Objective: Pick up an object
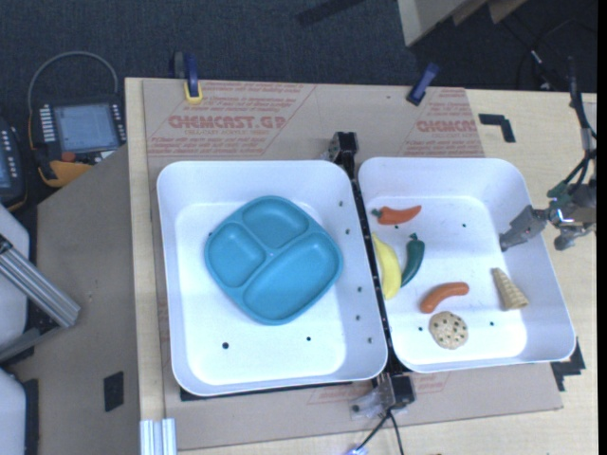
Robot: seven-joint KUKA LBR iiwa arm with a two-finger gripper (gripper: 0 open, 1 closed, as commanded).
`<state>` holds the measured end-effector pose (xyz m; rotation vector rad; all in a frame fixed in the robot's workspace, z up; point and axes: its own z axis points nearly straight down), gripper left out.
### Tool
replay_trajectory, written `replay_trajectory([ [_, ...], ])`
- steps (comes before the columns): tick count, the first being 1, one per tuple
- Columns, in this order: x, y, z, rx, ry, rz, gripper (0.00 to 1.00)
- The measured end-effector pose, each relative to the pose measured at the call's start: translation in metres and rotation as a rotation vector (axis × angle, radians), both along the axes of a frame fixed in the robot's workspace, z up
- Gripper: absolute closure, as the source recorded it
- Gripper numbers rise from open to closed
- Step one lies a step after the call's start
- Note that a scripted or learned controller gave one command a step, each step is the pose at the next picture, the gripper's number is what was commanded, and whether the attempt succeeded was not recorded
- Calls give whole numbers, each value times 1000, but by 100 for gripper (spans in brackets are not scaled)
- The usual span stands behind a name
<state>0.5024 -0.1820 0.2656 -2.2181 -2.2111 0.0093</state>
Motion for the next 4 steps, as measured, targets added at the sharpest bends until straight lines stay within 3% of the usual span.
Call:
replay_trajectory([
  [1,2,0,5,-3,-11,4,0],
  [2,-2,1,-58,0,-4,2,0],
  [4,-3,12,-170,1,-12,2,0],
])
